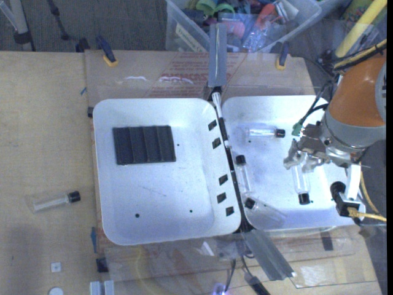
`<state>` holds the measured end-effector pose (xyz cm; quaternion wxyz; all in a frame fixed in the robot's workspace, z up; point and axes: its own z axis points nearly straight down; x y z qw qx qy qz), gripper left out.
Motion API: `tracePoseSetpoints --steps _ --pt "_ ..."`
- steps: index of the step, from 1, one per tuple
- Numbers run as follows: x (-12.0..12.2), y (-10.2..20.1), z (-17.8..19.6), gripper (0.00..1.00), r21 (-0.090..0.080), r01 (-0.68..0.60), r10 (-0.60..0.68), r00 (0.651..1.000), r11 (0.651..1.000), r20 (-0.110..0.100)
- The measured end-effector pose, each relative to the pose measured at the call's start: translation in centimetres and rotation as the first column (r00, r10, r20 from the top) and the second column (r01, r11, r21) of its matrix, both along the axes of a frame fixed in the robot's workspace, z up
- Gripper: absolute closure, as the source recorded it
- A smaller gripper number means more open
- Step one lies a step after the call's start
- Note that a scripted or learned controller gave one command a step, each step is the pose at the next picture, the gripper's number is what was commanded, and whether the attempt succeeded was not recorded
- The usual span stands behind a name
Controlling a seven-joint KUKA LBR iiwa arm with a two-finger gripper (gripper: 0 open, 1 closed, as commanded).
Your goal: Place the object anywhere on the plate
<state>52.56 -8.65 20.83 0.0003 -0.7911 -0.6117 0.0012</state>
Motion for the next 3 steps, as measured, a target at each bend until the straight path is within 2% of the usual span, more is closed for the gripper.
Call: tracePoseSetpoints --steps 1,2,3 --pt "0.9 6.3 5.2 1.00 -0.001 0.299 -0.299 0.954 0.954 0.001" --pt "0.6 16.4 3.3 1.00 -0.001 0.517 -0.517 0.856 0.856 -0.002" --pt "-4.1 26.4 3.8 1.00 -0.002 0.416 -0.416 0.909 0.909 -0.003"
